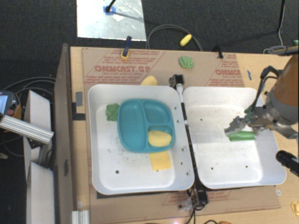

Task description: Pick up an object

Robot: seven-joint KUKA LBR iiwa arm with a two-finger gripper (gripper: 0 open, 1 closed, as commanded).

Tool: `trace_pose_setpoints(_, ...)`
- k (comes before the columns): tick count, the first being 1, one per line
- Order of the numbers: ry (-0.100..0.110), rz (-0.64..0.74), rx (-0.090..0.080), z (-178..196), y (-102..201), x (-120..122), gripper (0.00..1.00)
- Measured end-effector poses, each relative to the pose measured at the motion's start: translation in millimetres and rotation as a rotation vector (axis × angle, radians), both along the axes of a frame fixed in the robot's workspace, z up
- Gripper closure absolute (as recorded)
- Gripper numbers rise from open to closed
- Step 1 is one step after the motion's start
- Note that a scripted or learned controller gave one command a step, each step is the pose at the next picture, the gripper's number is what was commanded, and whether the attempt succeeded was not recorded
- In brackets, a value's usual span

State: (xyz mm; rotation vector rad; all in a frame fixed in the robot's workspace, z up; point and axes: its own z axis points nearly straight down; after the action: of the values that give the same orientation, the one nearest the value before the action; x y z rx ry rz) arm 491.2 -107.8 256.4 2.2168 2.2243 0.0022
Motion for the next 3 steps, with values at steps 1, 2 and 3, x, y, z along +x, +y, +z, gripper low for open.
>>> trace_pose_setpoints(1, 0.003, -0.005, -0.001, -69, -45, 22, 0.0)
trace_pose_setpoints(2, -0.003, -0.002, -0.002, -174, -76, 56, 0.0)
trace_pose_setpoints(3, -0.002, -0.001, -0.001, -161, -75, 55, 1.0)
